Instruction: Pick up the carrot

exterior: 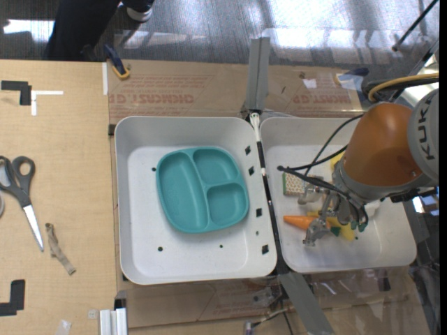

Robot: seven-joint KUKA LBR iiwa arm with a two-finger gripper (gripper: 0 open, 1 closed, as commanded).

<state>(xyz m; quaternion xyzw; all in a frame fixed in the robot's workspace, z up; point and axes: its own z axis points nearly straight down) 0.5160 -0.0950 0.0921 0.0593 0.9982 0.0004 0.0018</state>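
Observation:
The orange carrot (299,221) lies on the floor of the right bin (391,253), near its left wall, with its tip pointing left. My gripper (311,216) hangs low over the carrot's thick right end. It is open, with one finger (307,197) on the far side of the carrot and the other (312,236) on the near side. The carrot rests on the bin floor. The arm's orange band (380,152) rises behind the gripper and hides the right middle of the bin.
A teal divided plate (203,189) sits in the left bin (133,208). In the right bin, a checkered green pad (292,182) lies just beyond the carrot, and yellow and green items (343,229) lie right of the gripper. Scissors (23,194) rest on the bench at the left.

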